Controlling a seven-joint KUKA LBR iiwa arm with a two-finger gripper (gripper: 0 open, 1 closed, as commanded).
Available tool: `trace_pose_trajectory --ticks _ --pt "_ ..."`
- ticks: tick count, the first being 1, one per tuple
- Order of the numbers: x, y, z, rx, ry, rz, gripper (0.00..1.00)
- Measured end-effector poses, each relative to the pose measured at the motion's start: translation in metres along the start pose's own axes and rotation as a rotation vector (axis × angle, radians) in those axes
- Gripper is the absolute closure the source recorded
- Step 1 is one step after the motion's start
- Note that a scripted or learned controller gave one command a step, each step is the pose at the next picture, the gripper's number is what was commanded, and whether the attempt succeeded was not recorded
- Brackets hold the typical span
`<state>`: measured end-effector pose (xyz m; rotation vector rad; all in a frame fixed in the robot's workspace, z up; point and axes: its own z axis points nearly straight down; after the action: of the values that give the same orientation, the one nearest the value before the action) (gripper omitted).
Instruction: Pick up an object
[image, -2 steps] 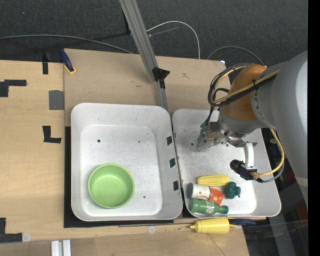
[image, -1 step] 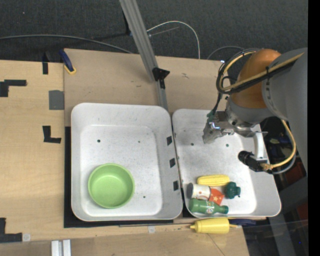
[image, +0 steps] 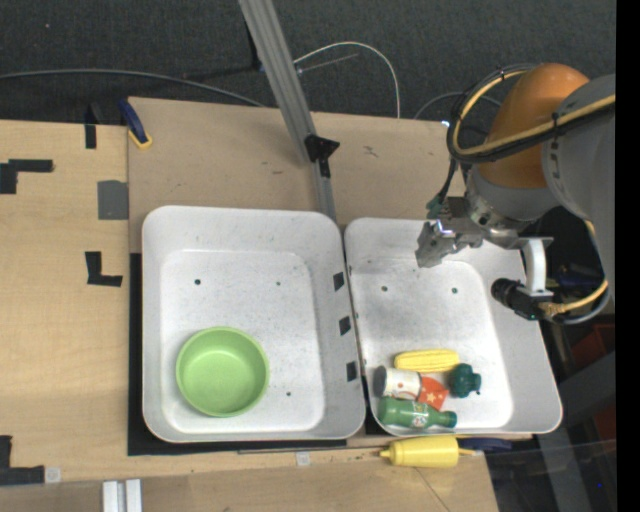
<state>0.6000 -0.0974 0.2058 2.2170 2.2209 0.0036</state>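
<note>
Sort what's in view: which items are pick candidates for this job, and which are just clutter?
Pick candidates, right bin:
- yellow plastic corn cob
- white and red small can
- green plastic bottle
- dark teal round toy
- end effector, hovering over the bin's far end

Also pickable, left bin:
- green plastic bowl

Just lying about:
- yellow plastic bottle on the bench, outside the bins

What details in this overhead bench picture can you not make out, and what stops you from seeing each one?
- Pincer, camera view: small and dark from above; whether it is open or shut cannot be told.
- Small white cylinder with a red end: too small to name.
- Green plastic bottle: its label is too small to read.
- Yellow plastic bottle: lies outside the right-hand shallow white bin, whose rim covers its upper side.
</note>
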Motion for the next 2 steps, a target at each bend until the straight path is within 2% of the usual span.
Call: trace_pose_trajectory --ticks 1,2 --pt "0.0 0.001 -0.028 0.002 0.001 0.0 1.0" --pt "0.059 0.002 -0.028 0.005 0.002 -0.005 1.0"
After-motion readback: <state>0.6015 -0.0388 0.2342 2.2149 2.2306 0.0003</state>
